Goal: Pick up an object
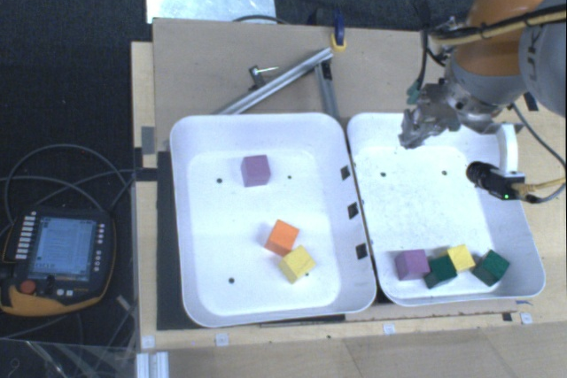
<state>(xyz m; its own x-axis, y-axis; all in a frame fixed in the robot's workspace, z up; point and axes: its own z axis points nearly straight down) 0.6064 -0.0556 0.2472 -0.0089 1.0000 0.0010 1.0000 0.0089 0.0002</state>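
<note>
The left bin (190,190) holds a purple cube (255,170), an orange cube (282,236) and a yellow cube (298,264) touching it. Along the near edge of the right bin (514,217) lie a purple cube (411,264), a dark green cube (439,271), a yellow cube (460,258) and another green cube (490,266). My gripper (413,135) hangs over the far left corner of the right bin, well away from those cubes. Nothing shows between its fingers.
A metal rod (279,80) lies slanted on the brown board behind the left bin. A teach pendant (55,257) with cables sits on the floor at left. A small black device (487,177) with a cable hangs over the right bin's right side.
</note>
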